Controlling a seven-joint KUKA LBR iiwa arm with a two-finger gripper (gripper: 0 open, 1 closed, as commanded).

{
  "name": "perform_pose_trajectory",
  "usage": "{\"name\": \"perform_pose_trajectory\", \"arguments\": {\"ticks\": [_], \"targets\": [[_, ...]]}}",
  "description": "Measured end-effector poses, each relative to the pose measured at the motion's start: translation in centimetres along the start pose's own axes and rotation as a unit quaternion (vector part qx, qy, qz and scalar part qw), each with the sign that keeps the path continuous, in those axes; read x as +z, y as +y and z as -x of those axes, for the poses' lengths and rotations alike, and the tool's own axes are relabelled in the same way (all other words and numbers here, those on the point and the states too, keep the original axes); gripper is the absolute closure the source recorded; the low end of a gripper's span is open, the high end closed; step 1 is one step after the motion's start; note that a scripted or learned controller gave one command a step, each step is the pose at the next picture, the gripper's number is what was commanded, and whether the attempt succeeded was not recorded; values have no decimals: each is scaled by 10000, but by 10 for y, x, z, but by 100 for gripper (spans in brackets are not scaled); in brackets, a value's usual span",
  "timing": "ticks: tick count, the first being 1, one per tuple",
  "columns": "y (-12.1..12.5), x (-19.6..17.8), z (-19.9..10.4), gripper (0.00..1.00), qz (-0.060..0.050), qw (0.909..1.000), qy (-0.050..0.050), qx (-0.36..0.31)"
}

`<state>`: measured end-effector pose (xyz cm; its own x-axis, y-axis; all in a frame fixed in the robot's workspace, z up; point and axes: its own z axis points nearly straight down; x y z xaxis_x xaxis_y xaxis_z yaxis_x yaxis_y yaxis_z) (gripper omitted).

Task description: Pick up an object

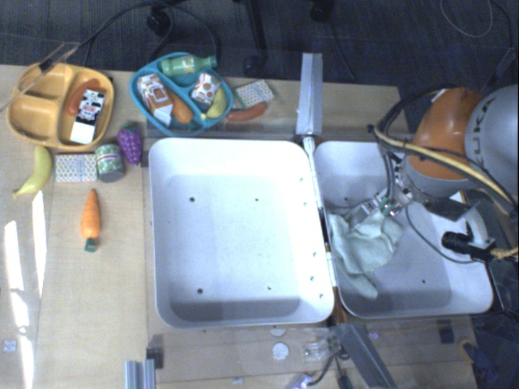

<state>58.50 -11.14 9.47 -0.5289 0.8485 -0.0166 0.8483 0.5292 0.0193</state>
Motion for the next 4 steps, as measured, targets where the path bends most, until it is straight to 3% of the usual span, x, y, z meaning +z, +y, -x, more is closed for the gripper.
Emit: {"name": "perform_pose_trajectory", "arguments": {"ticks": [1,3,4], "targets": [[38,1,3,0,-12,10000,11,14],[83,4,28,0,-111,9941,75,1077],[86,-9,30,100,-47,9945,11,1047]]}}
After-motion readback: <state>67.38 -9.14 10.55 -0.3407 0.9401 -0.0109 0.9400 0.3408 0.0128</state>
